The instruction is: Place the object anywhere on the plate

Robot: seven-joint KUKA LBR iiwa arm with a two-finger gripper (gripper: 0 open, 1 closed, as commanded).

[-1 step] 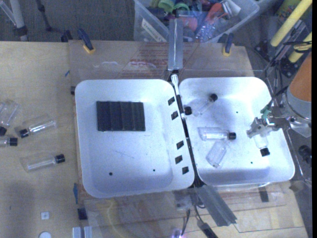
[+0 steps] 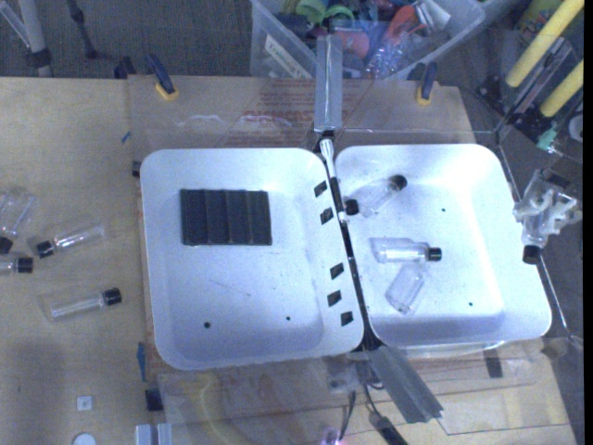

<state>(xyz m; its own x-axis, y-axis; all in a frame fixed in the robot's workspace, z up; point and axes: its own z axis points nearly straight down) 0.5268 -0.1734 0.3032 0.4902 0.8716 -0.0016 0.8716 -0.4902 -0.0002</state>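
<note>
A dark ribbed rectangular plate [image 2: 225,217] lies flat in the upper left of the left bin [image 2: 241,332]. The right bin [image 2: 482,313] holds three clear plastic bottles. One with a black cap [image 2: 380,194] lies near the divider at the back. A second capped one [image 2: 405,250] lies in the middle. A third, smaller one [image 2: 404,291] sits just in front of it. My gripper [image 2: 542,213] hangs pale and blurred over the right rim of the right bin, well apart from the bottles. Nothing shows between its tips.
A metal divider with black clips [image 2: 335,248] runs between the bins. Several clear capped vials [image 2: 83,299] lie loose on the wooden bench at the left. A clear tub of coloured toys [image 2: 371,12] stands behind the bins, with yellow foam tubes [image 2: 556,21] at the far right.
</note>
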